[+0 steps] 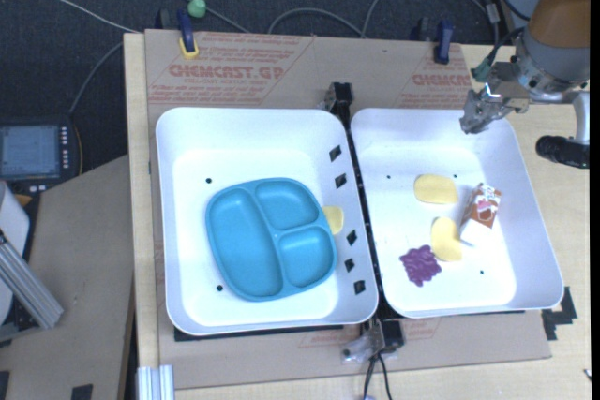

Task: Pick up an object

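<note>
Right bin (525, 290), contents: four small items; gripper (478, 119) poised at the bin's 12 o'clock rim.

Pale yellow oval piece (436, 189) lay near the bin's centre; small red-and-white carton (483, 206) at its 3 o'clock; second yellow piece (446, 240) at 6 o'clock, touching the carton's lower end; purple grape cluster (421, 264) at 7 o'clock. Gripper carried nothing; finger spread could not be told. Left bin (178, 201) held a blue divided tray (270, 237), a yellow item (333, 219) at its 3 o'clock edge.
</note>
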`<state>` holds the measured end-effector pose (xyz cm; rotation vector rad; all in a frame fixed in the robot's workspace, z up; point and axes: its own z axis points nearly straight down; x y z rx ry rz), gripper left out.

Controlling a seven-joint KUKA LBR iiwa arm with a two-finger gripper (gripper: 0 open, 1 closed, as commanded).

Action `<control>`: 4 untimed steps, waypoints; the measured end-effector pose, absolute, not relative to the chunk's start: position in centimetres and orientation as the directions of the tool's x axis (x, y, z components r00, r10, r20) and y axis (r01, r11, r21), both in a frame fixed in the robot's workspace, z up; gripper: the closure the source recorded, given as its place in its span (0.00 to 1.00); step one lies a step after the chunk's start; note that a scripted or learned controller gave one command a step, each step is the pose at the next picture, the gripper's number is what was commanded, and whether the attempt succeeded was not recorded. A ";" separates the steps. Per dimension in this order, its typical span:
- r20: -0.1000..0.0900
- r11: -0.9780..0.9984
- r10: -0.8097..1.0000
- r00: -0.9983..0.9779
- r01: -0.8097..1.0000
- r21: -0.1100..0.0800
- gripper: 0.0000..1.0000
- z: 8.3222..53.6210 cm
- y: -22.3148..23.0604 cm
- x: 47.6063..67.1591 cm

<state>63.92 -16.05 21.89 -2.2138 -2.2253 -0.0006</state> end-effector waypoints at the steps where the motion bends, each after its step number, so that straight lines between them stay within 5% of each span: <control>1: 0.003 0.006 1.000 -0.006 1.000 -0.002 1.00 21.0 -10.7 64.1; 2: 0.003 0.006 1.000 -0.006 1.000 -0.003 1.00 21.3 -5.0 63.3; 4: 0.001 0.004 1.000 -0.004 1.000 0.001 1.00 20.9 4.6 65.0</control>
